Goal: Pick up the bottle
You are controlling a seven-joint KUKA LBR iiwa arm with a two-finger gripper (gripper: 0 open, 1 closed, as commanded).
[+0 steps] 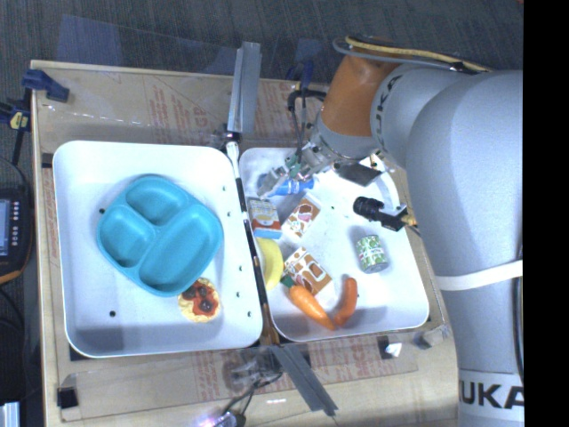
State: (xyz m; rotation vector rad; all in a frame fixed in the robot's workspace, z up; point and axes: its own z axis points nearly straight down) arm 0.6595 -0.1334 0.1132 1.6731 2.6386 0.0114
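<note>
Pale wooden counter [133,96] lies below me, bearing two shallow white bins side by side. My fingers [292,169] are down in the far left corner of the right-hand white bin [396,287], close to the wall beside its neighbour. Whether they are apart or together I cannot tell, for my own wrist hides them. Right at their tips lies the clear plastic bottle with a blue label [283,186], on its side on the bin floor; I cannot make out if it sits between them. My wrist tilts down and to the view's left, with the orange band [351,96] just above it over the bin's far rim. My thick grey arm [453,167] sweeps in from the right, covering that bin's right edge.

Just nearer than the bottle are a small orange-and-white carton [263,213] against the dividing wall and a brown-and-white carton [303,216] beside it. Further toward the near edge lie a yellow banana [271,261], a second brown-and-white carton [308,270], an orange carrot [311,306] and a reddish sausage [348,295], the last two touching. A green can [371,252] lies apart toward the right wall.

The left-hand white bin [84,323] holds a blue divided plastic plate [160,234], with a small toy pizza slice [198,301] just beside its near edge.
</note>
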